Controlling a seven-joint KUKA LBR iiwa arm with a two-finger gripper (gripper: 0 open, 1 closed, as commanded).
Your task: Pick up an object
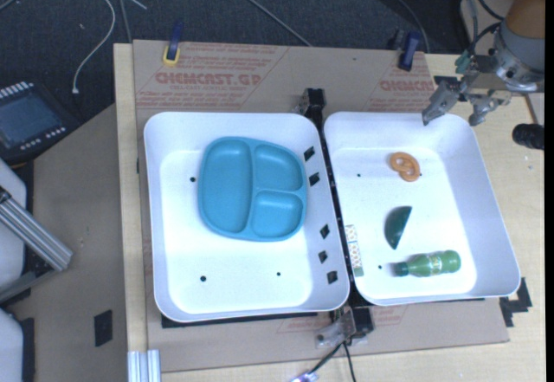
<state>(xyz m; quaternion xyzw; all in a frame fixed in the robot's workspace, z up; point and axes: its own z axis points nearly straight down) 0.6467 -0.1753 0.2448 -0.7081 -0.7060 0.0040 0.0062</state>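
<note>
Camera view, spread empty fingers [457, 108], glossy green bottle [430, 265], twisted pretzel [404, 165], moulded blue plate [253, 189]

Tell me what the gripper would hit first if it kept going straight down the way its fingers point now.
Most likely the right bin's far rim or bare floor near that corner. The gripper, fingers apart, hangs there; the pretzel lies nearer the camera, off that line. Depth is uncertain.

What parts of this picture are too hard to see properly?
- The arm, camera view: the right and top edges cut it off above the wrist.
- The hand, camera view: open, with nothing between its fingers; their tips are too small to see clearly.
- The green bottle, camera view: its label is too small to read.
- The orange thing, camera view: too small to tell what it is.
- The dark green thing, camera view: too small to name.
</note>
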